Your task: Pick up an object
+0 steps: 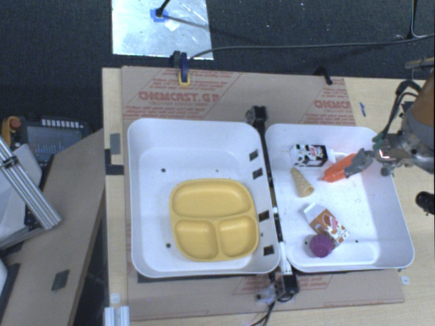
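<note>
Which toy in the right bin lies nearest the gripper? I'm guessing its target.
The orange carrot, right beside the gripper; the carton, cone, packet and purple ball lie farther.

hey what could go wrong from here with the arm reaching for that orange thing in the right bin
1. The gripper sits at the upper-right end of the orange object, not over its middle, so a grasp could catch only the tip and slip.
2. The black and white carton lies close beside the orange object and could get nudged.
3. The orange object is near the right bin's back wall, so a push might wedge it there.
</note>
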### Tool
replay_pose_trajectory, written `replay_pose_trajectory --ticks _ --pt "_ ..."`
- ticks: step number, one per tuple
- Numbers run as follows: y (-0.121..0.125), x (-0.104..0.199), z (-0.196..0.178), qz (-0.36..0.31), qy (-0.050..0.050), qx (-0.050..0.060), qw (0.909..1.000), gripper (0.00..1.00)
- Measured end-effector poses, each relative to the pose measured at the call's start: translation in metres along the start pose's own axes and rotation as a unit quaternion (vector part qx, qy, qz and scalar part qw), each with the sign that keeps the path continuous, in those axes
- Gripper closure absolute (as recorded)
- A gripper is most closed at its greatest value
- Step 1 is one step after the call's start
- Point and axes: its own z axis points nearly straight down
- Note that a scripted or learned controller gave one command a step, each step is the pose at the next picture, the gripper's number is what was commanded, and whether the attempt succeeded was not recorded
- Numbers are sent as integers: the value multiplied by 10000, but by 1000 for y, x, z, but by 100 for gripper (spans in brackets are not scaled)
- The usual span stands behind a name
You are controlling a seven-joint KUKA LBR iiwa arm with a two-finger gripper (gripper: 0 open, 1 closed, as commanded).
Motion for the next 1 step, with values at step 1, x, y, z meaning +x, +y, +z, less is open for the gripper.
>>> replay_pose_trajectory --ticks 1 --pt "3 1 62 0 2 1 10000 0"
